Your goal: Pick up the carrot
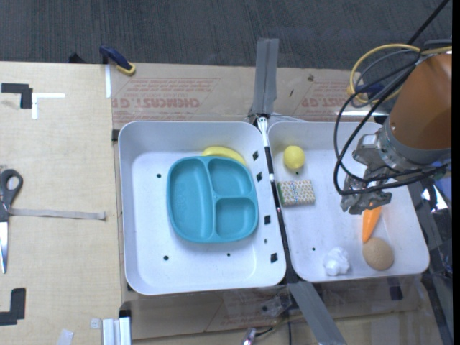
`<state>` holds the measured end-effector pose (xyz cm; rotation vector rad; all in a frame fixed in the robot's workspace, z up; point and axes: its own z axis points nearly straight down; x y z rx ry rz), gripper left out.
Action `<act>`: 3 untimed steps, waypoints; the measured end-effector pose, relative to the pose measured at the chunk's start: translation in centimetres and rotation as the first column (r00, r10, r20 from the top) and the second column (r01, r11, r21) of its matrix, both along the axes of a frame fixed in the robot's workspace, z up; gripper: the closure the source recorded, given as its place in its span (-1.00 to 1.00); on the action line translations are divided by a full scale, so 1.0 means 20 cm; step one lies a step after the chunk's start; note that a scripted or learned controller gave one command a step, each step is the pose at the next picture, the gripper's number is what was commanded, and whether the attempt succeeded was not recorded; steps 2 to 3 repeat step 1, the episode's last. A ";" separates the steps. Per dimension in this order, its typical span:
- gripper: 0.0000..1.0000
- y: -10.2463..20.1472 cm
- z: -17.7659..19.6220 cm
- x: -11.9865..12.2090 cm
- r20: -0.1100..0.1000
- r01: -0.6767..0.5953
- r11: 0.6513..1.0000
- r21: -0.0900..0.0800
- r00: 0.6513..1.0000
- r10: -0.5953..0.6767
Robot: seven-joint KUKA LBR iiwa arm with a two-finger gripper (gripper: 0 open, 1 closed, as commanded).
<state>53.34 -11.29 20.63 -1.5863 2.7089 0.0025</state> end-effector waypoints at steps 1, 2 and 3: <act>1.00 -0.17 0.24 0.05 0.005 -0.380 0.925 -0.002 0.925 0.380; 1.00 -0.17 0.24 0.05 0.005 -0.380 0.925 -0.002 0.925 0.380; 1.00 -0.17 0.24 0.05 0.005 -0.380 0.925 -0.002 0.925 0.380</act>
